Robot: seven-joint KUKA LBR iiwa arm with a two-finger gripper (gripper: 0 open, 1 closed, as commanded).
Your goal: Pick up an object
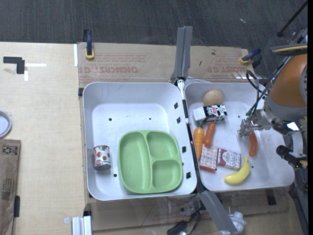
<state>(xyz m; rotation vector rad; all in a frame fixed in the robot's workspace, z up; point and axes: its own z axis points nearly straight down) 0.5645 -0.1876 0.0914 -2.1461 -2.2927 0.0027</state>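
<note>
I work in a robot lab, not a home: my grey and orange arm [288, 89] reaches over a plywood bench [39, 131] with two white bins [88, 146] fixed side by side. Clamps [88, 44] hold brown cardboard [132, 62] at the back edge. The food here is toy food, such as a plastic banana [238, 175], carrots [198, 138] and a green divided plate [149, 160].

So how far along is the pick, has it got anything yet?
Done: the gripper is down in the right bin, just above the red sausage. In hand: nothing visibly held; the sausage lies on the bin floor. Left: close on an object and lift it. The banana and carrots also lie untouched.
</note>
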